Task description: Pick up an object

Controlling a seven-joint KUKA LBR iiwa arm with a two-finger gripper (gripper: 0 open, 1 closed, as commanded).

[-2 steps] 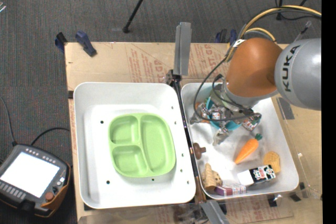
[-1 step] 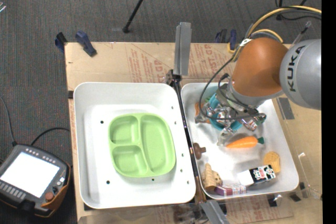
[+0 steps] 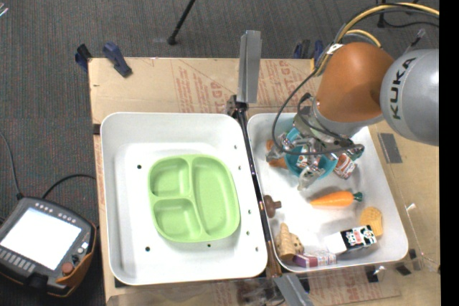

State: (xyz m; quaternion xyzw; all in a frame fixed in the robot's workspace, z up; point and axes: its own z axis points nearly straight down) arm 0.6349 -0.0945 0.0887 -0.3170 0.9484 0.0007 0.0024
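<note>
Progress looks early: the gripper sits low over a teal object in the right bin, jaws too cluttered to read, so nothing seems lifted yet.

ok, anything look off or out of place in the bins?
Nothing broken or spilled. The toys lie loose in the right bin: the carrot and milk carton are on their sides. The green tray sits flat in the left bin.
</note>
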